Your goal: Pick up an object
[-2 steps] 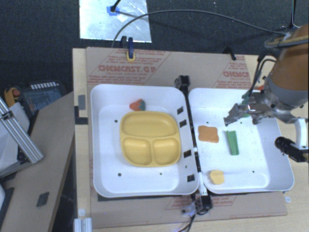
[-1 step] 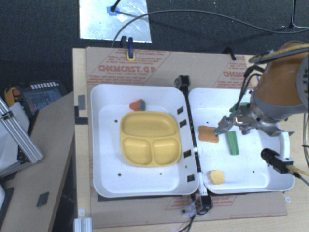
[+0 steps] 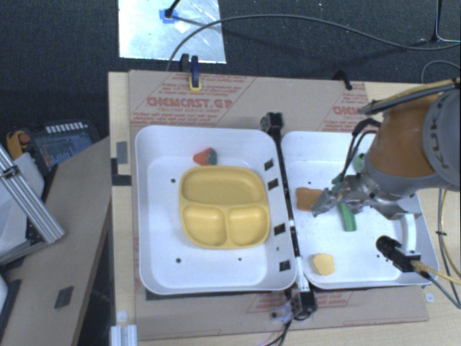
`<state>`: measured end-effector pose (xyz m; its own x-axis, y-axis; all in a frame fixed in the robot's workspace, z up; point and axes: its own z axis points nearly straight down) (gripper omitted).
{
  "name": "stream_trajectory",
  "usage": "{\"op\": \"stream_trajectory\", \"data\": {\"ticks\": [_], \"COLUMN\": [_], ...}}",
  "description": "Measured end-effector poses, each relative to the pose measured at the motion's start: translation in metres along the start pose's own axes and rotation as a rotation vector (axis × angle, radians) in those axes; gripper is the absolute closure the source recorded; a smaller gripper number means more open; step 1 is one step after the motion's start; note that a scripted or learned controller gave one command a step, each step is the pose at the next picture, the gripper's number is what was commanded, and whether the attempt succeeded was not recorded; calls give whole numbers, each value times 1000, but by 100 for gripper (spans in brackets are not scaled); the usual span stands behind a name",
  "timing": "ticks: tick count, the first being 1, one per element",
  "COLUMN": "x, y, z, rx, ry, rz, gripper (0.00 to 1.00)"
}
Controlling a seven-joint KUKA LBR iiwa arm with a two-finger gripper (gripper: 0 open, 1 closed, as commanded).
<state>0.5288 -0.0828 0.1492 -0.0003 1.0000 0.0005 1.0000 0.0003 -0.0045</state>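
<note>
Green stick (image 3: 348, 218) and orange-brown piece (image 3: 310, 197) lay near the middle of the right bin (image 3: 317, 164), and the gripper (image 3: 333, 202) was low between them, right at the upper end of the stick and just beside the brown piece. Either one could have been the target; from this slant I could not tell which, nor whether the gripper was actually touching either of them or the bin floor. A yellow round piece (image 3: 323, 264) sat near the front left corner of the same bin, well apart from the gripper.

As for progress, I judged the pick as not yet done. Both nearby things looked to be resting flat on the white floor, and nothing appeared lifted or carried. The reach into the bin seemed to have been made, since the arm (image 3: 407, 150) leaned in from the right with its wrist over the bin. What remained was the grasp itself and then a lift clear of the bin.

How wide the gripper stood open could not be made out: its grey tip merged with the stick and with shadow, so I could not tell. Nothing could be seen gripped in it.

The left bin (image 3: 162, 164) held a yellow divided tray (image 3: 220, 186) with bare compartments, and a small red and green thing (image 3: 205, 156) just behind the tray's far edge, all far from the gripper and seemingly not part of this attempt
</note>
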Motion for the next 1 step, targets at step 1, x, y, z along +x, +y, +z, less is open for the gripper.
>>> {"op": "stream_trajectory", "data": {"ticks": [1], "x": [-7], "y": [7], "z": [52], "rx": [-1], "ry": [0], "rz": [0], "gripper": [0]}}
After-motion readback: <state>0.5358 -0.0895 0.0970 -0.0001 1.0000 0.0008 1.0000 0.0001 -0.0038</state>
